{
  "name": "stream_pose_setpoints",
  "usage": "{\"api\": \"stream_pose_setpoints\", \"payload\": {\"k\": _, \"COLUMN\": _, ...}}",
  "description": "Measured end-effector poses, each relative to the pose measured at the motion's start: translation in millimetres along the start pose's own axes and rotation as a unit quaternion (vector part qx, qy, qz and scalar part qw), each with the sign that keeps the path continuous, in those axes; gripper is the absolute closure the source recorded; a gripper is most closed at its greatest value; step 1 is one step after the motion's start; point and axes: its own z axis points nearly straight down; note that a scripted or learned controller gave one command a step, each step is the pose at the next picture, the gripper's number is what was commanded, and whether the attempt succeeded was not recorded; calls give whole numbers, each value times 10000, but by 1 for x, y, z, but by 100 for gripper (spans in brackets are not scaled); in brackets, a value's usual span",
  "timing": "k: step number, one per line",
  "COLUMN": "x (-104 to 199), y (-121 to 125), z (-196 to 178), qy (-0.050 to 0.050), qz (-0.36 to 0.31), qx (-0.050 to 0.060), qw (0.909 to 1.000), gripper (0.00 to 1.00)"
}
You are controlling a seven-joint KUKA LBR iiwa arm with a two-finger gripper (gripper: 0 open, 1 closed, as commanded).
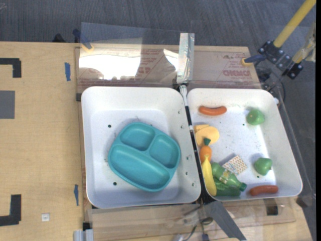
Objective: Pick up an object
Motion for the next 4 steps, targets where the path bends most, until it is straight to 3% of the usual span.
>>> {"api": "stream_pose_setpoints", "payload": {"k": 1, "x": 1, "y": 1, "z": 57, "qy": 20, "qz": -1942, "qx": -56, "qw": 9810, "gripper": 100}}
{"api": "stream_pose_setpoints", "payload": {"k": 2, "x": 0, "y": 1, "z": 26, "qy": -1, "qz": -3443, "qx": -17, "qw": 9388, "gripper": 100}}
{"api": "stream_pose_setpoints", "payload": {"k": 3, "x": 0, "y": 1, "z": 14, "qy": -8, "qz": -5439, "qx": -35, "qw": 8392, "gripper": 100}}
{"api": "stream_pose_setpoints", "payload": {"k": 4, "x": -6, "y": 8, "z": 12, "qy": -15, "qz": -6722, "qx": -45, "qw": 7404, "gripper": 100}}
